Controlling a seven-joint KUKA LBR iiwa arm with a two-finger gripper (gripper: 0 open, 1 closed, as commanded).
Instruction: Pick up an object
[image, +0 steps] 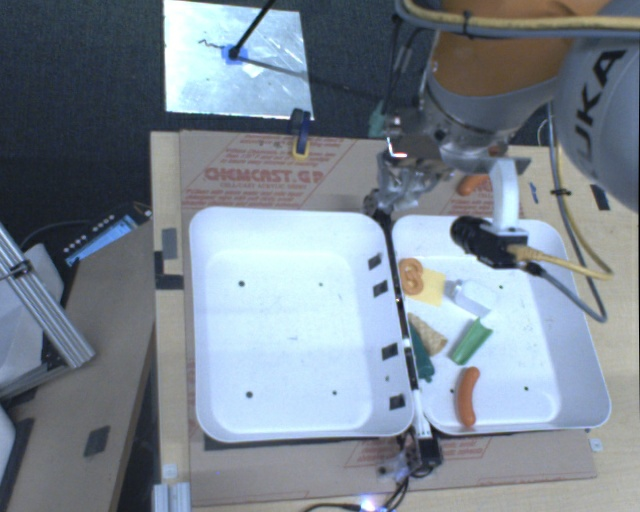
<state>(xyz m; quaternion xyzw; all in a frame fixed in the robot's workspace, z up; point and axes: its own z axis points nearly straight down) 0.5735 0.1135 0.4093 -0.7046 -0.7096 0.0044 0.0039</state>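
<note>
The right bin (588, 392) holds several small items along its left side. An orange ring-shaped piece (410, 272) lies beside a yellow slice (430, 289), with a small clear bottle (468, 297) to their right. Nearer the front lie a tan wedge (428, 330), a dark green piece (425, 363), a green cylinder (470, 342) and an orange sausage (467, 396). My gripper (392, 196) hangs over the back end of the divider between the bins, above and behind these items. Nothing shows in its grasp.
The left bin (200, 300) sits beside the right one. A black camera unit on a white bracket (484, 242) juts from the wrist over the right bin's back. An orange object (472, 185) lies behind that bin. A yellow-blue clamp (300, 136) stands at the back.
</note>
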